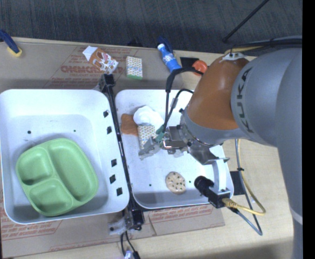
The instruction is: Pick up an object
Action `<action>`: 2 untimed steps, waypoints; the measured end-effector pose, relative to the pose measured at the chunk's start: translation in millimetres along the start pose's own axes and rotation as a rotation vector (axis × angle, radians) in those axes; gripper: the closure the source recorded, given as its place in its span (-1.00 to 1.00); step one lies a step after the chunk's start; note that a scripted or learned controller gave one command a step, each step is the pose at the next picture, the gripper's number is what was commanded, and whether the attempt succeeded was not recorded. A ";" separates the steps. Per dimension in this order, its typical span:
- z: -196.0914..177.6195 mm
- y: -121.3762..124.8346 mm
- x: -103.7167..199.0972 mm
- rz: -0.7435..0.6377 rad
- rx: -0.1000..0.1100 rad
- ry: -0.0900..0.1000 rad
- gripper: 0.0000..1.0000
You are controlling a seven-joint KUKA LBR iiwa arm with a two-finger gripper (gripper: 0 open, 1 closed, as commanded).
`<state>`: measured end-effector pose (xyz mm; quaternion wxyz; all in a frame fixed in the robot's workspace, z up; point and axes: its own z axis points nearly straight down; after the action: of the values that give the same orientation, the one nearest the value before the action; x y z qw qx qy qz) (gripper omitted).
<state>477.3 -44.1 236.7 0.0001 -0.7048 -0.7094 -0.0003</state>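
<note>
My gripper (150, 147) hangs low over the middle of the right bin (152, 194), reaching in from the right. Its tip is at the lower edge of a small patterned packet (144, 132); whether it touches the packet is unclear. Just beyond the packet lie a white rounded object (146, 114) and a brown flat piece (128, 123) by the bin's left wall. A round speckled cookie (175, 182) lies apart, near the bin's front. The arm's grey and orange body (222, 99) covers the bin's right part.
A green divided plate (56, 176) lies in the left bin (17, 104). Behind the bins on the bench are a snack wrapper (99, 60), a small box (134, 67) and a blue clamp (169, 56). Cables trail at the front right.
</note>
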 end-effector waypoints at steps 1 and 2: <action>0.0 0.0 0.0 0.000 0.000 0.000 -1.00; 0.0 0.0 0.0 0.000 0.000 0.000 -1.00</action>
<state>477.3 -44.1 236.7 0.0001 -0.7048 -0.7094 -0.0003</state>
